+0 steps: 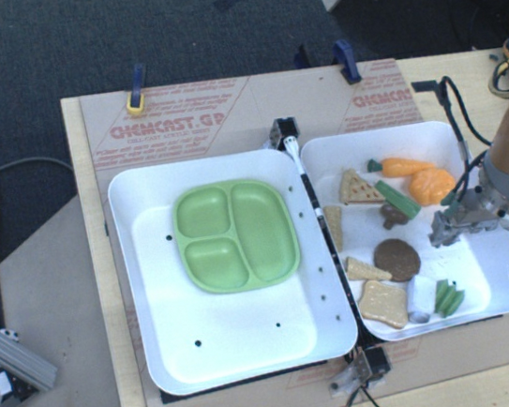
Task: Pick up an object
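The toy food is crowded in the right bin (323, 154): a descent could nudge the orange piece (432, 184) or catch the bin wall instead of seating on one item. The gripper (446, 228) hovers near the bin's right side, just right of the brown disc (397, 259); whether it is released or clenched I cannot tell.

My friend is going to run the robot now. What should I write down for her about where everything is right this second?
Gripper: low over the right bin, near its right side; no item seen held.
Right bin holds the toy food: carrot, orange, brown patty, bread slices, green pieces.
Left bin holds the green divided plate.
Done: nothing picked up yet.
Left: grasp one item and lift it.
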Motion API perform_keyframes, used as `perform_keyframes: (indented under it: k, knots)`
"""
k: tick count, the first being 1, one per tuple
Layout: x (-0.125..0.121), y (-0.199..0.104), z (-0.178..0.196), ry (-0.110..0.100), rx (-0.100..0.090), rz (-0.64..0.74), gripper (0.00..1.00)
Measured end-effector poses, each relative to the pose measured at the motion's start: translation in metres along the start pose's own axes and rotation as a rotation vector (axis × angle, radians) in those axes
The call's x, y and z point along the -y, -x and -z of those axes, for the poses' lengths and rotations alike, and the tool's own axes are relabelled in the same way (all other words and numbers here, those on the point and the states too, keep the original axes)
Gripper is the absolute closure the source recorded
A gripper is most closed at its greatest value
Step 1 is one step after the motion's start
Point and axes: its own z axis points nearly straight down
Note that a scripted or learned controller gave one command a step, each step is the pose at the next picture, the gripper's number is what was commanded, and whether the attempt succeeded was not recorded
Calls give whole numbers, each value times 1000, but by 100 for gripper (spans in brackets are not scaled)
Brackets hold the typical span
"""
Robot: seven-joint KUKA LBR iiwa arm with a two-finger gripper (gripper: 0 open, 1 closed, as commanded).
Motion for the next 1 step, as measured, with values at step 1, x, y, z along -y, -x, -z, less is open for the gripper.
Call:
perform_keyframes:
  k: [1]
  knots:
    - [8, -2, 52, 0, -1, 1, 100]
